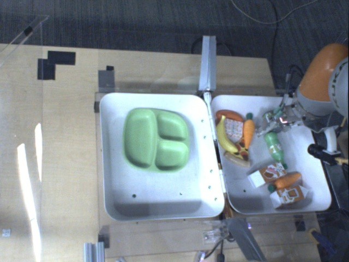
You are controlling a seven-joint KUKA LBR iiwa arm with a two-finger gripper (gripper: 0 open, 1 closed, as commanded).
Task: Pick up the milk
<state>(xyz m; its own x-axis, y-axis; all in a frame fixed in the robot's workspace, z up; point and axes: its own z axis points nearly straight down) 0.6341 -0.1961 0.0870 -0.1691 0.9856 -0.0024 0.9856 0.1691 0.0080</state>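
1. Judging by its look, the milk (268, 174), a small carton lying near the front of the right bin (322, 203), is light, stiff-sided and crushable; I'd take it across its flat sides.
2. An orange carrot (287, 180) lies against it, a second carton (288, 195) just beside, and a green bottle (274, 146) behind.
3. My tool (281, 117) hangs near the bin's back; whether it is parted or closed I cannot tell.

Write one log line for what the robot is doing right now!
task: pick up milk | gripper: over right bin's far side, above green bottle | milk carton: lying in bin, not held | status: not yet picked
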